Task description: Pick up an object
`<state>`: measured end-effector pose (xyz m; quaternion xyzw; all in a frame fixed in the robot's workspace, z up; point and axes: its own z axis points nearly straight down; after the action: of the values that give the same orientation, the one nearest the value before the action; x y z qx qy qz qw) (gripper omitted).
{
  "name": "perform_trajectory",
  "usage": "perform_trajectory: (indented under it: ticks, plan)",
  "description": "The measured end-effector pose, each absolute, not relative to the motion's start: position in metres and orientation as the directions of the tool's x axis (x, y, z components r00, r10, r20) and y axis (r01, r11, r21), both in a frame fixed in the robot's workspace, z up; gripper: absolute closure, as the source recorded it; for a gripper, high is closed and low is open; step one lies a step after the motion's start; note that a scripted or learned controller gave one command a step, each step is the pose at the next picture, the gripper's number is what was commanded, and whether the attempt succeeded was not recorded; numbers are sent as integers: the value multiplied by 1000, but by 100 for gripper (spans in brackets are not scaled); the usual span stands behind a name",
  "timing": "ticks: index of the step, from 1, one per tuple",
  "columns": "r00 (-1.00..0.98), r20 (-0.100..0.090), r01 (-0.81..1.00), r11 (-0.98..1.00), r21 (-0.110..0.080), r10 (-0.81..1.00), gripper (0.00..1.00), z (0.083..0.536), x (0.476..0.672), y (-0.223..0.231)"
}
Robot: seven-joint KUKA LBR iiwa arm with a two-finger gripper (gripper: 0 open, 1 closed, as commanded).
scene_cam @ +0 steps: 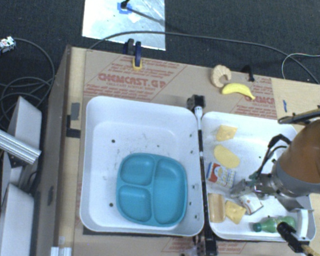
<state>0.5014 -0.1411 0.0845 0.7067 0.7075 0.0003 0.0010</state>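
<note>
My gripper point(243, 189) hangs low over the middle of the right bin point(257, 127), on the grey arm with the orange band point(310, 148) that reaches in from the right. Its tip is just right of a red, white and blue carton point(221, 175) and just above a small white and red packet point(252, 205). Also in this bin are a pale yellow chunk point(226, 132), a yellow oval piece point(226, 157), a tan slice point(215, 207), a yellow wedge point(234, 212) and a green bottle point(268, 225) lying near the front right corner.
The left bin point(109, 119) holds a blue divided plate point(152, 188). A banana point(237, 90) and a tan ring-shaped thing point(220, 74) lie on the bench behind the right bin. A black divider point(201, 152) runs between the bins.
</note>
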Motion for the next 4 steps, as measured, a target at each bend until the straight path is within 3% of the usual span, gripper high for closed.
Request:
perform_trajectory:
  ticks: [1, 2, 3, 4]
  plan:
    - [0, -2, 1000, 0, 2, 1000, 0, 85, 487, -207]
    - [-4, 0, 1000, 4, 4, 1000, 0, 109, 570, -171]
    - [-6, 1, 1000, 6, 2, 1000, 0, 86, 669, -103]
    - [-2, 0, 1000, 2, 1, 1000, 0, 84, 606, -90]
